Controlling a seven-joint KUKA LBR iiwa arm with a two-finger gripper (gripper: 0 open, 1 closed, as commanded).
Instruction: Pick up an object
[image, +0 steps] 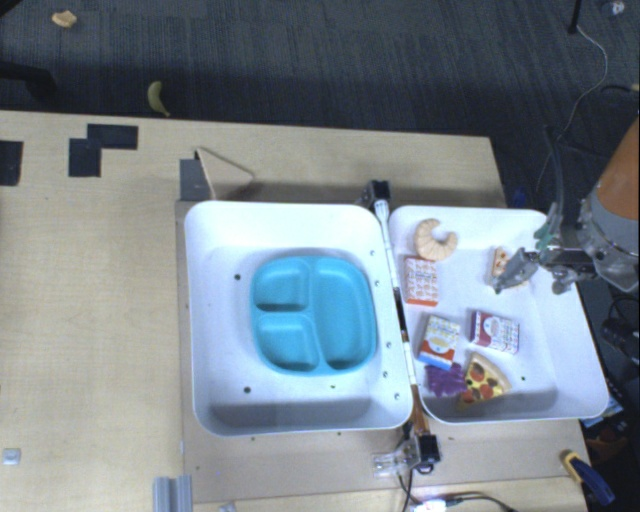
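The bench (90, 330) carries two shallow white bins side by side. The left bin (215, 300) holds a blue sectioned tray (312, 314), which lies flat near its middle. The right bin (570, 340), touching the left bin along a shared edge, holds the small things to be picked.

The arm (615, 215) comes over the right bin's outer rim, and the tool (535, 272) hangs over the upper outer part of that bin; whether it is open or closed cannot be told, as its tip is dark and blurred against the white floor.

Just beside the tool, toward the left bin, is a small orange and white item (499, 262), partly covered by the tool and hard to identify. Farther toward the left bin lie a croissant (435, 239) and, below it, a red and white packet (421, 281). Below the tool, well apart from it, are a dark red carton (496, 332), a white and blue box (440, 338), a purple piece (441, 379) and a pizza slice (484, 379), these last near the right bin's lower wall.
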